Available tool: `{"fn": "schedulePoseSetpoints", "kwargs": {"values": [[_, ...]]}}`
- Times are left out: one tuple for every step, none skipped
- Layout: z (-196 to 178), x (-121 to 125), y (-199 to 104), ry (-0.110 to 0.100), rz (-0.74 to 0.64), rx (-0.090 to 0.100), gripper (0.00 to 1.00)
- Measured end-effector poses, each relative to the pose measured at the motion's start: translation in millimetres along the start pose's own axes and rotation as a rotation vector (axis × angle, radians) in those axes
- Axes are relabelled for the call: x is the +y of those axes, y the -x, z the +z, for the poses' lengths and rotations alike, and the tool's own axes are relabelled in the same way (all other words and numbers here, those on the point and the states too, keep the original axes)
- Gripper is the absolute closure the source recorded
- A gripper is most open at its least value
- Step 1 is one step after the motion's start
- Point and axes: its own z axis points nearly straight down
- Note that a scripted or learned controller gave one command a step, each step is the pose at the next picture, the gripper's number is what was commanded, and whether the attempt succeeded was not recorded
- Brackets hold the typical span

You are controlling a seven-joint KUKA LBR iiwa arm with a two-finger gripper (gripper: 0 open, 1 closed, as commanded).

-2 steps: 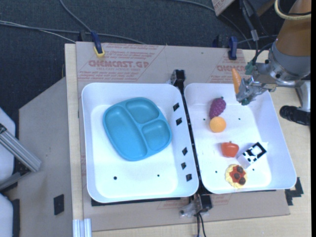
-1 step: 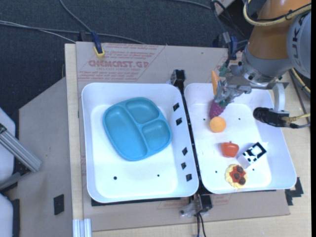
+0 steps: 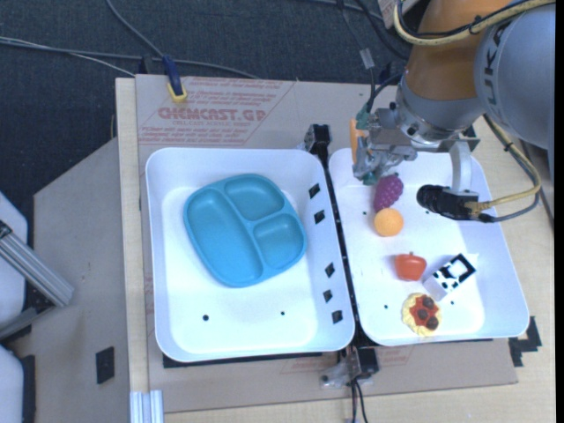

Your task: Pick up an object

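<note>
camera view: the grey arm with its orange band (image 3: 458,51) reaches in from 2 o'clock over the right white shallow bin (image 3: 493,315). left bin holds a blue three-compartment plastic tray (image 3: 244,228). the gripper (image 3: 374,170) hangs just above a purple toy grape bunch (image 3: 388,190); an orange ball (image 3: 388,223) lies at the grapes' 6 o'clock.

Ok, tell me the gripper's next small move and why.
Probably a short straight descent onto the purple grapes. The gripper sits right at their upper edge in the right bin, nearer them than the orange ball below, and nothing appears held yet.
</note>
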Motion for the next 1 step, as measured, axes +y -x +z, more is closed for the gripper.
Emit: {"fn": "schedulePoseSetpoints", "kwargs": {"values": [[22.1,9.8,-52.8,-0.005,0.000,0.000,1.00]]}}
